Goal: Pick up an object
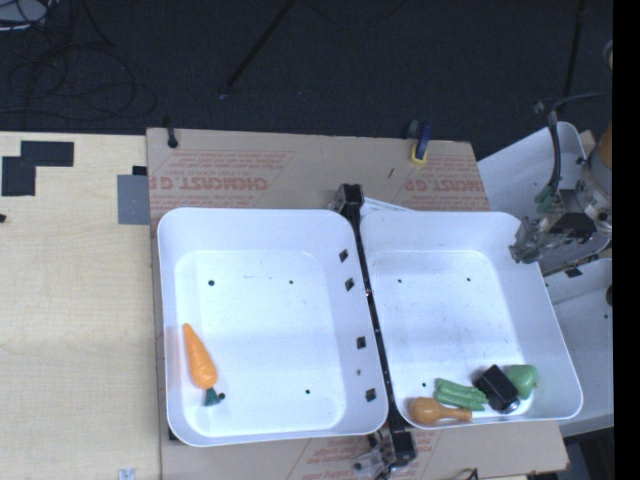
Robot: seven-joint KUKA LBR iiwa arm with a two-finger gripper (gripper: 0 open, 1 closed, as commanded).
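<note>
two shallow white plastic bins sit side by side on the brown cardboard sheet [300, 168], and we use the black divider strip [362, 308] between them as our marker. left of the strip is the left bin [170, 268], and right of it is the right bin [545, 298].

far to the left of the strip, near the left bin's low corner, lies a long orange toy carrot [199, 358] with a small dark green tip. it lies flat, alone, with bare white floor all around it.

to the right of the strip, at the low edge of the right bin, four small things bunch up: a tan pear-shaped toy [436, 411], a green bumpy toy pickle [460, 395], a small black block [497, 388] and a light green rounded toy [521, 377]. they touch or almost touch, and we think the bin's sloped wall makes them gather there.

the grey claw [530, 243] hangs far right of the strip, over the right bin's outer rim. we cannot tell how the claw is set, and we see nothing in it.

the bunch lies nearest, lower in the view than the claw and well apart from it. the carrot lies across the strip, much farther. we think the claw must travel and go down before any pick.
</note>
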